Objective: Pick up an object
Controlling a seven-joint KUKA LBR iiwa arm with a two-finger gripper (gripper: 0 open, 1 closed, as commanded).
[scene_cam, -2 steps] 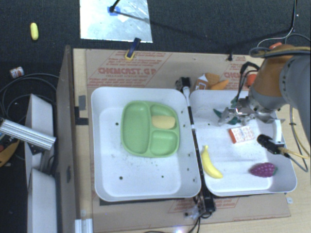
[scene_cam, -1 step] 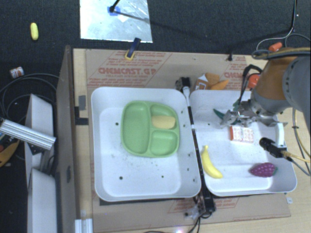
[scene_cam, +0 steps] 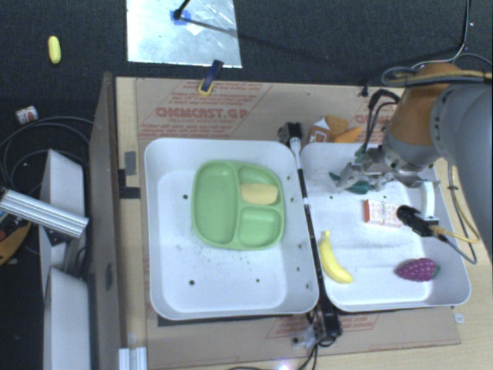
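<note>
Gripper (scene_cam: 356,177) low in right bin (scene_cam: 385,284), perhaps touching

"CHEMCAST GP" printed red on cardboard sheet (scene_cam: 202,112).

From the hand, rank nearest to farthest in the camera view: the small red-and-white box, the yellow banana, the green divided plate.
Measured from the hand, at the right bin's top:
1. Small red-and-white box, just below the hand in the right bin.
2. Yellow banana, lower left in the right bin.
3. Green divided plate, in the left bin.
</note>
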